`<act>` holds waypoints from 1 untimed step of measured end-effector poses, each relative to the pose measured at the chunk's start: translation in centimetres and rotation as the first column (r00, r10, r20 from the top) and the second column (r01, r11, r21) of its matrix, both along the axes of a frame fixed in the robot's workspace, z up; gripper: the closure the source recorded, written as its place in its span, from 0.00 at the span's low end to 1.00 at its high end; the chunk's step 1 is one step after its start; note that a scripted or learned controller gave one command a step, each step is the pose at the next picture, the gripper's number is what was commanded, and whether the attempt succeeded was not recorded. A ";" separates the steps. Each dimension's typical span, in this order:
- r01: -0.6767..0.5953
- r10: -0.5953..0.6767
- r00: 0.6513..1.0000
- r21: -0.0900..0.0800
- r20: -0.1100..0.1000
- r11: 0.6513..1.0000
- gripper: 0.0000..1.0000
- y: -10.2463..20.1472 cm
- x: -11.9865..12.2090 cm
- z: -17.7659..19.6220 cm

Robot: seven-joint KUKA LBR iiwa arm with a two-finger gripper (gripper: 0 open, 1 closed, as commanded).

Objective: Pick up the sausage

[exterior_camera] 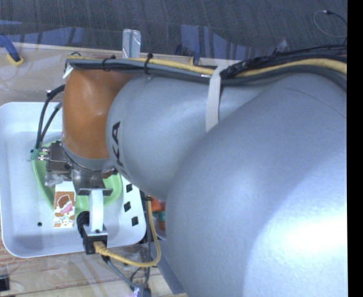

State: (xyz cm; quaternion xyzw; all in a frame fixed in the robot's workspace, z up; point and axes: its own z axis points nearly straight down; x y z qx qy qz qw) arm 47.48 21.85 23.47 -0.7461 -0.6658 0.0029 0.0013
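My grey arm with its orange band point(88, 113) reaches far over the left white bin point(11, 166). The wrist points down into that bin, and the gripper point(82, 181) sits low over its middle, seen from behind its mount. Under and around the gripper lies a bright green item point(44, 173), partly covered by it. Just left of the gripper a small printed card or packet point(64, 208) in orange and white rests on the bin floor. The arm hides whatever lies directly beneath the gripper.
The arm's large grey body point(249, 184) covers the right bin and most of the bench. Small red and orange items point(159, 214) peek out beside it. A yellow cable point(128, 260) loops below the wrist. The wooden bench edge point(45, 274) runs along the front.
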 end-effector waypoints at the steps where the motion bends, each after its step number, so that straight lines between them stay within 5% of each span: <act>1: 0.180 -0.180 0.984 -0.001 0.002 0.984 1.00 -0.1 0.1 0.9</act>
